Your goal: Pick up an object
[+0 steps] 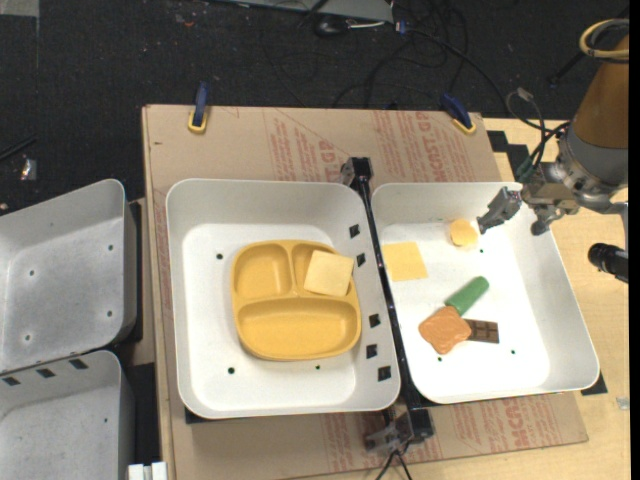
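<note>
Camera view: the gripper (520, 208) hangs over the far right part of the right bin (560, 298), its two fingers spread apart with nothing between them. Just off its left fingertip lies a small round yellow piece (463, 232), the nearest candidate. It looks light and rigid (probably plastic toy food), smooth enough to slip, so pinching across its middle seems wisest. Further out, nearer the camera than the tool, sit a green cylinder (467, 293), an orange toast-like piece (444, 330) and a brown chocolate bar (484, 332), with a flat yellow cheese slice (405, 262) beyond the round piece.
</note>
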